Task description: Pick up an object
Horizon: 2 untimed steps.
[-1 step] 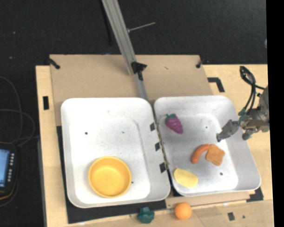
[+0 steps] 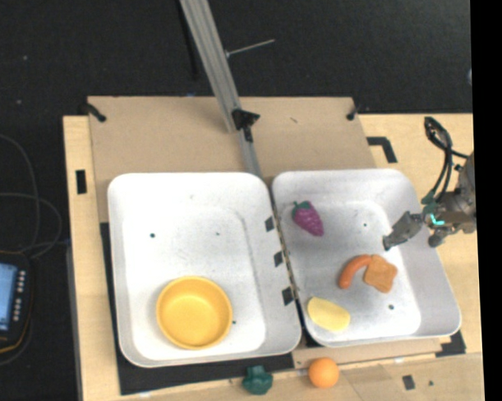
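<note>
Just beside claw [image 2: 418,228], orange block [image 2: 380,274]

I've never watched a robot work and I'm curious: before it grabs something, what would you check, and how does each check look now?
1. Objects in the right bin: ok, grapes, carrot, bread, lemon.
2. Gripper over that bin: ok, near its right edge.
3. Holding nothing: ok.
4. Fingers open: cannot tell.
5. Target isolated: not ok for carrot and bread, they touch; grapes sit apart.
</note>
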### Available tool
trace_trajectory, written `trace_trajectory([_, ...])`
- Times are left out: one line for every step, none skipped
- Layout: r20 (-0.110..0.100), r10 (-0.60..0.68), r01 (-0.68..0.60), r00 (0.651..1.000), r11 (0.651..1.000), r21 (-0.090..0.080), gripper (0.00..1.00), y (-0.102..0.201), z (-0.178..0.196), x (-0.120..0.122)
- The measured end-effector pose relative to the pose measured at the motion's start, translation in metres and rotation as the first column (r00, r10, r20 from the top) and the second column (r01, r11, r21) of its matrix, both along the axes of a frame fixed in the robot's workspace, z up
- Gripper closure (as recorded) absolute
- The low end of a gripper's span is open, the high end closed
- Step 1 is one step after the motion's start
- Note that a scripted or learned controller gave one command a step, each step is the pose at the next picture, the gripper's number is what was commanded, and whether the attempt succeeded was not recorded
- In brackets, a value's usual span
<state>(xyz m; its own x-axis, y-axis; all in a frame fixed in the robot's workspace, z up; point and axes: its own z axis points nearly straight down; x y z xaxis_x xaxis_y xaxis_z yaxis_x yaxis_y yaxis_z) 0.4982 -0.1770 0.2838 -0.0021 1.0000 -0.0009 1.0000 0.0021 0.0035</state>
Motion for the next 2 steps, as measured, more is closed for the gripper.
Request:
trace_trajectory([-0.005, -0.002, 0.002, 1.000, 1.000, 0.000, 0.00, -0.007, -0.044, -0.003])
trace_trajectory([-0.005, -0.003, 0.003, 1.000, 1.000, 0.000, 0.00, -0.015, -0.089, -0.002])
